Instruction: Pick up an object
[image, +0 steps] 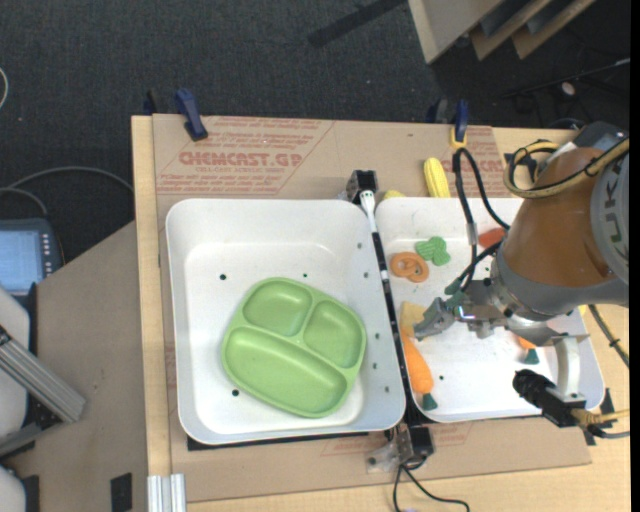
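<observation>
My gripper (443, 308) hangs low over the left part of the right bin (470, 400), reaching in from the right. It is open, with only white bin floor between its fingers. An orange carrot (418, 367) lies just below it by the bin's left wall. Above it sit an orange round slice (407, 266) and a green leafy piece (433, 249). A red item (490, 238) peeks out beside the arm. None of these touches the gripper.
The left bin (200, 250) holds a green divided plate (294, 346). A yellow corn cob (436, 178) lies at the right bin's far rim. A small orange piece (525, 343) sits under the arm, and black cables cross the far right.
</observation>
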